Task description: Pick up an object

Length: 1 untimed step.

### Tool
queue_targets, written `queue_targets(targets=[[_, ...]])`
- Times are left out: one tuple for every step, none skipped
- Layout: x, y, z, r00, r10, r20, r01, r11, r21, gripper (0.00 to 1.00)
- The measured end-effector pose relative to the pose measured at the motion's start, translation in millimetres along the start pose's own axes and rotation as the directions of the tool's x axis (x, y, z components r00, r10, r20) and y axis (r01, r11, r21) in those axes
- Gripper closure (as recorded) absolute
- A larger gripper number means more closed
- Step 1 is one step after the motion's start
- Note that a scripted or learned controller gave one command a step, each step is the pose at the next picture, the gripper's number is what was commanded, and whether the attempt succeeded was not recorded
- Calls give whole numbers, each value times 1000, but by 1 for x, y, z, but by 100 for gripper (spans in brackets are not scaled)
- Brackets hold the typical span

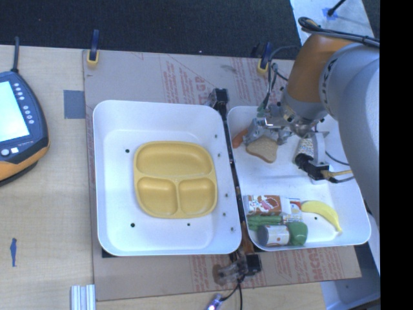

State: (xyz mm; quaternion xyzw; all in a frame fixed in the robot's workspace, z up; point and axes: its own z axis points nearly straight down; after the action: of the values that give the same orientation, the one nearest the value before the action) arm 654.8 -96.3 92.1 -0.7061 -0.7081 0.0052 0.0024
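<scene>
- Bread slice [262, 150] in right bin [352, 228], far-left part, long axis roughly 9-to-3 o'clock.
- Gripper [271, 132] right at its 12 o'clock edge; finger state: cannot tell.
- Bin wall close at 9 o'clock; open floor at 6.

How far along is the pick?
Done: the gripper is down in the right bin, at the slice of bread. In hand: nothing visibly held; the bread looks to lie on the bin floor. Left: grasp and lift. The banana and green bottle lie untouched.
</scene>
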Motion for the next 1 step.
queue_targets(targets=[[0,0,0,1000,0,0,0,1000,0,0]])
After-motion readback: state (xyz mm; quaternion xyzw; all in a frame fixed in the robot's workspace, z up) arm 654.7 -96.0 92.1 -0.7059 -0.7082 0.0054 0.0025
